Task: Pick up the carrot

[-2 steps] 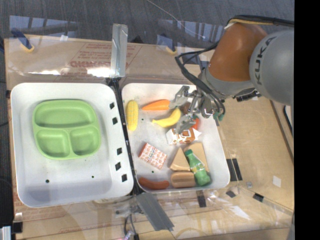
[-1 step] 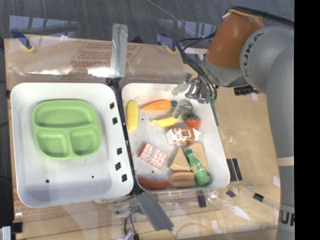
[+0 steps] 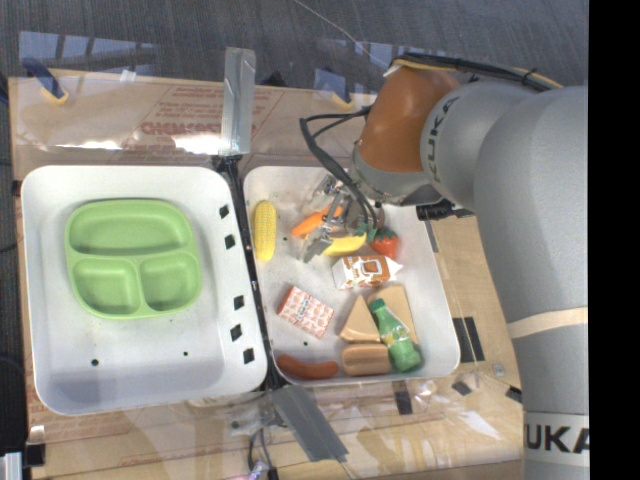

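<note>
Camera view — carrot (image 3: 307,225) among toy foods in right bin (image 3: 440,298), green tray (image 3: 132,256) in left bin (image 3: 50,348).

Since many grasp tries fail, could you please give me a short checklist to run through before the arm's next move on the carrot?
1. Carrot located in the right bin: ok.
2. Claw positioned over the carrot's end: ok.
3. Carrot seated between the claw's grasping parts: cannot tell, the wrist clutters the view.
4. Neighbours clear of the claw: not ok, the yellow piece and tomato lie right beside it.
5. Corn cob apart from the carrot: ok.
6. Green tray in the left bin, out of the way: ok.
</note>
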You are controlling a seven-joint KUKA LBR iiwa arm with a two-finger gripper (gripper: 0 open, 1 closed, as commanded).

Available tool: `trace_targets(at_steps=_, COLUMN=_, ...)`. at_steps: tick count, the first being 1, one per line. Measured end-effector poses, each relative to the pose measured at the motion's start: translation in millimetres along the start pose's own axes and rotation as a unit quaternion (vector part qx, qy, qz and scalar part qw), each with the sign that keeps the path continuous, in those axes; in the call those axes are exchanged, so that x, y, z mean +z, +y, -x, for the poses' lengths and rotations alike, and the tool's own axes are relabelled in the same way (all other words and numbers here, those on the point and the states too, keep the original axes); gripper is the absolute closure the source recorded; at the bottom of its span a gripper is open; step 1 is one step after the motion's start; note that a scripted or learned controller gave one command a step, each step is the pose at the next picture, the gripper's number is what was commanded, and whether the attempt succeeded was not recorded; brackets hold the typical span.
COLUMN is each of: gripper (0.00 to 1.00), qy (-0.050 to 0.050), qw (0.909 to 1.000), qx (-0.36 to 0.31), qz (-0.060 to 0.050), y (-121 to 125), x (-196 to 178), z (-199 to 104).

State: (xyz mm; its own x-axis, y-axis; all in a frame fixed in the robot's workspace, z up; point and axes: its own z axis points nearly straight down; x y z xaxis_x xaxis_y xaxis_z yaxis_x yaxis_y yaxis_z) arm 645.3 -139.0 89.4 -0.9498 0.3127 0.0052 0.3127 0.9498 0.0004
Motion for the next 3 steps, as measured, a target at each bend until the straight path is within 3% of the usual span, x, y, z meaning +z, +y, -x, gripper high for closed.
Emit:
trace_targets(at_steps=1, gripper=0.00, qy=-0.001, qw=0.9985, qx=0.054, qz=0.000, y=38.5, x=-2.8, z=-7.3)
trace_targets(at_steps=2, gripper=0.00, qy=-0.003, qw=1.0000, qx=-0.002, qz=-0.001, y=44.1, x=-3.1, z=-20.1)
trace_targets(at_steps=3, gripper=0.00, qy=-0.001, qw=0.9783, qx=0.207, qz=0.000, y=34.5, x=-2.1, z=-46.1)
